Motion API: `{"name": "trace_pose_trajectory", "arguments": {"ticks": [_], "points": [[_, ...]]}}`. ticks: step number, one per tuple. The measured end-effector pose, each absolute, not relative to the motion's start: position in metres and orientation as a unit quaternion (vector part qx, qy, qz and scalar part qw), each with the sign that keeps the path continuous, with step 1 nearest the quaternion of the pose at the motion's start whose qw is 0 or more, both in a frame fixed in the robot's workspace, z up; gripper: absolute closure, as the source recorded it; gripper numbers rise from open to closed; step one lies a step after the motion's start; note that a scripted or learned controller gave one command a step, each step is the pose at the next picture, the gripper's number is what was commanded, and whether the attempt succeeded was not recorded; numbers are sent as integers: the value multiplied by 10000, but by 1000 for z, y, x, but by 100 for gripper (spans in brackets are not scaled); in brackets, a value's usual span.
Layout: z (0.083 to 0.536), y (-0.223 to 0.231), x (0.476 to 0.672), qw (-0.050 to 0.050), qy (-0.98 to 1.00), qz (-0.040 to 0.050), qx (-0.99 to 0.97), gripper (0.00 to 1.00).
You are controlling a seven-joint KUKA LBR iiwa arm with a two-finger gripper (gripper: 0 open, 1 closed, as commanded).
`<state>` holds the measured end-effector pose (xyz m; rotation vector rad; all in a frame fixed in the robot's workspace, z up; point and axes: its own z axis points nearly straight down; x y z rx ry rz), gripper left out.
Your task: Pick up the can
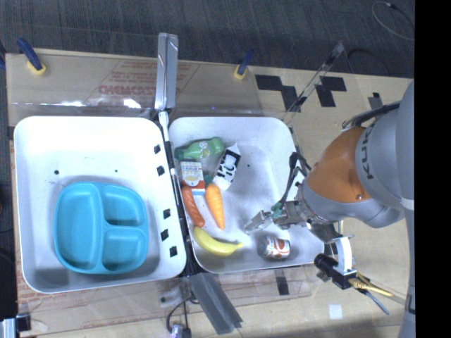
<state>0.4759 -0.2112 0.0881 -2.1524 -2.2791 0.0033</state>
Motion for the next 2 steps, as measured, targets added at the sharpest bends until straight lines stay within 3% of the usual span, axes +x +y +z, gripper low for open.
{"name": "trace_pose_trajectory", "arguments": {"ticks": [1, 2], "points": [[88, -171, 514, 30, -7754, 11, -6314, 0], [95, -211, 477, 50, -7230, 16, -6909, 0]]}}
